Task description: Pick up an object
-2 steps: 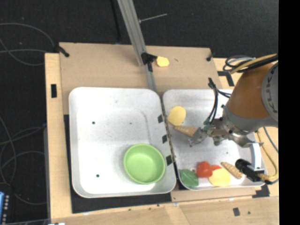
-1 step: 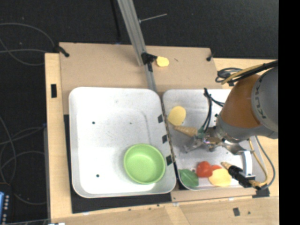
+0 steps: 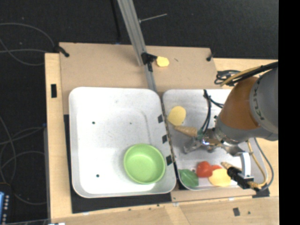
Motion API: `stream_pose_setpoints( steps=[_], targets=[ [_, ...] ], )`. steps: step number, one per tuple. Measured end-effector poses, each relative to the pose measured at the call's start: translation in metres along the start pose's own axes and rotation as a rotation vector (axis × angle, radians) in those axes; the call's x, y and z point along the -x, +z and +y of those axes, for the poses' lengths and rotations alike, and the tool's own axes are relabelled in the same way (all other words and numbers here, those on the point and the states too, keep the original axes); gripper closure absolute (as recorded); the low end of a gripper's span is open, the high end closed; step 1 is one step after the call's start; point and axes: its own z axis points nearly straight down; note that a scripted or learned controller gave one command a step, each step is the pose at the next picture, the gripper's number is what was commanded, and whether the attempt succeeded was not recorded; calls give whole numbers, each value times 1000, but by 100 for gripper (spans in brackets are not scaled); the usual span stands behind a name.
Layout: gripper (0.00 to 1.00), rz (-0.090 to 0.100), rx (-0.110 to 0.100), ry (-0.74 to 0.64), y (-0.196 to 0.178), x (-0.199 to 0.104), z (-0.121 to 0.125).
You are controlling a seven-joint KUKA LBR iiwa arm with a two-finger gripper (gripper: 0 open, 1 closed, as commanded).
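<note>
My gripper [image 3: 193, 146] reaches down into the middle of the right bin [image 3: 187, 97], below the orange wrist band [image 3: 239, 109]. A tan stick-shaped object [image 3: 183, 131] lies just above and to the left of the gripper, close to it; whether they touch is unclear. A round pale yellow object [image 3: 177, 115] sits further up by the bin's left wall. Along the front edge lie a green piece [image 3: 188, 176], a red piece [image 3: 205, 168] and a yellow piece [image 3: 219, 177], close together.
The left bin [image 3: 108, 121] holds a light green bowl [image 3: 144, 163] near its front right corner. A small yellow object [image 3: 162, 61] rests on the brown board behind the bins, beside a slanted metal pole [image 3: 133, 27]. Cables trail off the arm at the right.
</note>
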Motion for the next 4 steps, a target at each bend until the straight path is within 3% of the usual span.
stream_pose_setpoints(
  steps=[1, 4],
  targets=[
    [100, 3, 5, 4, -11, 0, 1],
    [100, 2, 8, -6, -170, 12, 19]
  ],
)
